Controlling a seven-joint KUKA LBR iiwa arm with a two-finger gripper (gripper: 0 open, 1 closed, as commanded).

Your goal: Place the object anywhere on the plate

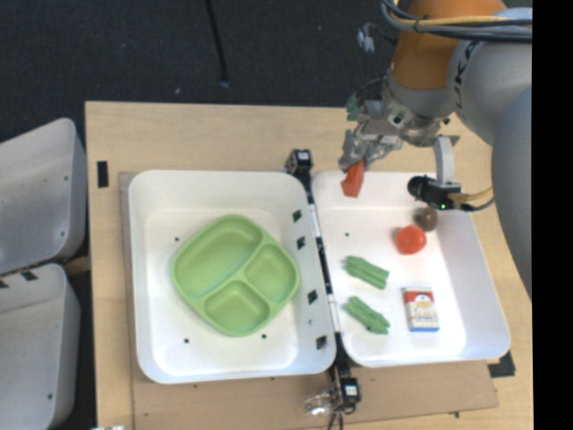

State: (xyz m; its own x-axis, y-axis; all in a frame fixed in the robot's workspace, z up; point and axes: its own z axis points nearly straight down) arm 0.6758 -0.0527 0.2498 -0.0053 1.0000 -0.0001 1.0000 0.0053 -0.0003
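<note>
Nearest you, in the right bin [474,330], lie two green pods [367,314], one behind the other, with a small printed box [420,309] beside them; a red tomato-like ball [411,239] sits further in, and a small brown round thing [426,219] just behind it; none of these is in hand. In the left bin [143,240] lies the green plate [235,274], a three-compartment dish, its wells bare.

Further back, above the far left corner of the right bin, the claw [360,165] hangs with an orange-red object [353,181] at its tips; it looks clamped on the piece's upper end, the rest dangling below, though you should treat that as likely rather than sure; the fingers blur into the piece. The object looks like a small plastic toy; judge it light, stiff and fairly smooth, so it may pivot or slip if pinched only at one end; a hold nearer its middle would be safer, and it should take a short drop onto the plate without harm.

What you cannot make out: the object's true shape, since its top is covered by the claw; whether it is clear of the bin floor or touching it; the brown thing is partly masked by a black fitting [434,189] and cable on the arm; the arm [439,34] itself is cut off at the frame's top and right.
</note>
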